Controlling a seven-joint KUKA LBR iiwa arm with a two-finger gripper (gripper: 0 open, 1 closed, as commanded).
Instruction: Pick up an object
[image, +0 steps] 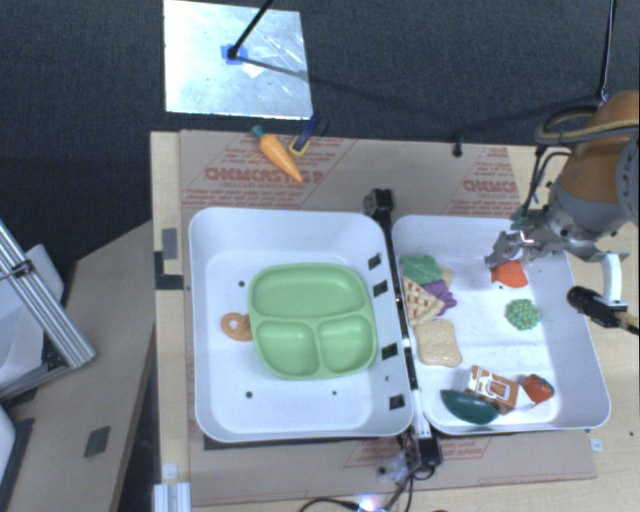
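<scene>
Orange and rounded, a small toy piece lies on the floor of the right bin, near that bin's far edge, and the gripper hangs directly above it, seemingly touching its top. Whether the fingers are spread or closed cannot be told from this angle. Just nearer the camera than the orange piece sits a green broccoli-like toy. Across the bin from the orange piece, against the divider, lie a green leafy toy, a purple and red piece and a pale bread slice. Farthest from the orange piece, at the bin's near edge, rest a small orange-and-white carton, a dark green item and a red piece. The left bin holds a green divided tray with a small pretzel beside it. A toy carrot lies on the bench beyond the bins.
</scene>
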